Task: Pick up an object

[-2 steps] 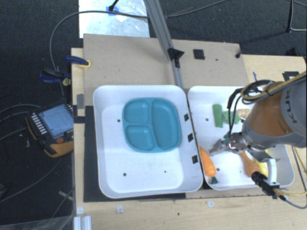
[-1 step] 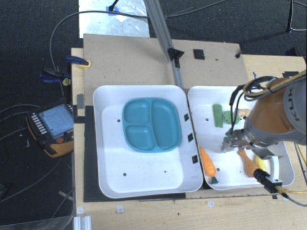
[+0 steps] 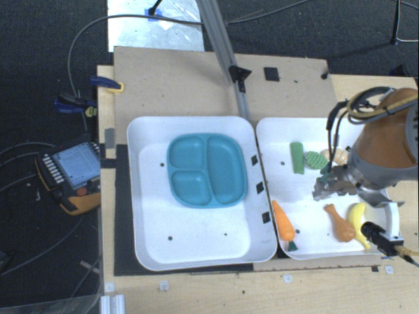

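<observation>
Left of the hand [image 3: 329, 187], across the divide: left bin [image 3: 150, 241] holding teal divided plate [image 3: 207, 170]. Hand low in right bin [image 3: 275, 136]; grip state cannot be told. Carrot [image 3: 283, 220] down-left, green block [image 3: 298, 157] up-left, drumstick [image 3: 339, 223] and banana [image 3: 358, 219] just below.

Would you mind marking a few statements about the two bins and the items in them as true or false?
1. The blue divided plate lies in the left bin. True.
2. The carrot rests on the plate. False: it lies in the right bin, near its left wall.
3. The banana lies beside the drumstick. True.
4. The green block is in the left bin. False: it is in the right bin.
</observation>
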Robot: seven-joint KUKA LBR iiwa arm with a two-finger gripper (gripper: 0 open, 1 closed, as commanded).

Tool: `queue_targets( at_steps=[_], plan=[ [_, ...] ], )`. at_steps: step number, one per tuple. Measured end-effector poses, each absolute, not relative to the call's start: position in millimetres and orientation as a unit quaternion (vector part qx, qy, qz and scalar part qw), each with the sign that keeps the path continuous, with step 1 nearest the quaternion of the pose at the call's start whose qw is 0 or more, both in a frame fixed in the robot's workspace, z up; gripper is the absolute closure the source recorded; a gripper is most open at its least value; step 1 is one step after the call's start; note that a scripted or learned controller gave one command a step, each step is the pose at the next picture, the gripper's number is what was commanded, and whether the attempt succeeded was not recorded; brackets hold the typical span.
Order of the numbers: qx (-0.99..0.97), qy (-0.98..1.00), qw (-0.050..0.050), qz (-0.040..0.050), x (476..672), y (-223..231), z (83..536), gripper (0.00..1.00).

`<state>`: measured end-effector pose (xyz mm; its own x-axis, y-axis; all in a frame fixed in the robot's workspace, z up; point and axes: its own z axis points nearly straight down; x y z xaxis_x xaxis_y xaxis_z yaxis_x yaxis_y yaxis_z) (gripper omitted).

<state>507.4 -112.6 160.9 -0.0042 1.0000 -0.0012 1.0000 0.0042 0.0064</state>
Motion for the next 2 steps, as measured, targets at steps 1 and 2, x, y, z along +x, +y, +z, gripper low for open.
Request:
queue_targets(
  at_steps=[1, 2],
  plan=[
    [0.705, 0.709, 0.003, 0.0020, 509.3, -112.8, 214.7, 1.00],
    [0.704, 0.711, 0.000, 0.0015, 515.3, -64.8, 208.8, 1.00]
  ],
)
